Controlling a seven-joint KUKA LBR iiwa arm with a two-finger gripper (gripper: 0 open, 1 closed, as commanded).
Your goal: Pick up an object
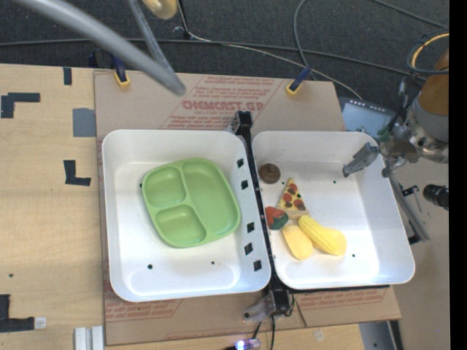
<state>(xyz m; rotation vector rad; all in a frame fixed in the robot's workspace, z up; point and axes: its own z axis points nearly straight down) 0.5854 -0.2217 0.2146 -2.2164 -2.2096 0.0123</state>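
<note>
From above the bench, the gripper [373,159] hangs over the upper right corner of the right bin [379,268], its two fingers spread apart with nothing between them, so by my reckoning the pick has not begun in earnest: nothing is lifted, and the whole of the reach, the closing and the raising is left to do. The things it might take lie well apart from it, gathered against the left side of that bin beside the divider: a small brown round piece [269,172] nearest the top, a toy pizza slice [292,197] below it, a red and green toy strawberry [276,217] touching the slice's lower end, and then two yellow pieces side by side, a smooth pale one [298,242] and a ribbed toy corn cob [322,236] just to its right. The left bin [117,268] holds a green compartment plate [191,201], lying flat with its three wells bare. Both bins sit on a sheet of printed cardboard [219,97], clamped at its far edge by two yellow-handled clips, over a pale wooden bench top [44,217] marked with dark tape patches. Behind, the floor is dark carpet with a thin cable [314,13] looping across it.
</note>
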